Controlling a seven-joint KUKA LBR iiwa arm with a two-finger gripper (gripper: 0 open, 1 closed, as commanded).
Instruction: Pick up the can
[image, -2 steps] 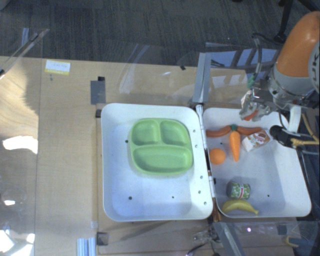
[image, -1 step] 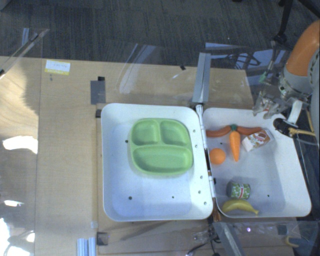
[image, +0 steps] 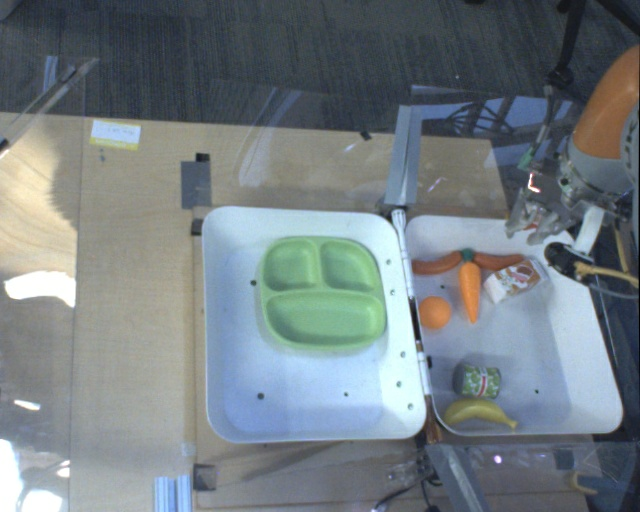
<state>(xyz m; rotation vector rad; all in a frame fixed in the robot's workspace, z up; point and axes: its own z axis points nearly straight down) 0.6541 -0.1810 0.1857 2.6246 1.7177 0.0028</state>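
Camera view: can (image: 478, 381) upright near front of right bin (image: 590, 400), banana (image: 480, 413) touching its front side. Orange (image: 435, 313), carrot (image: 469, 287), sausage (image: 436, 266) and small carton (image: 513, 280) farther back. Gripper (image: 533, 222) hangs over bin's far right corner, well apart from can; its opening cannot be told, too blurred. Green tray (image: 322, 294) in left bin (image: 230, 400).

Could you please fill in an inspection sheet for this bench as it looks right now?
Surface: wooden bench with two white bins, left bin and right bin.
Job's things: can in the right bin, just above the banana.
Clutter: green divided plate in the left bin; carrot, orange, sausage and small carton in the right bin.
Grippers: hand above the right bin's far edge, apart from the can.
Cables: black cable beside the hand.
Surroundings: dark carpet.
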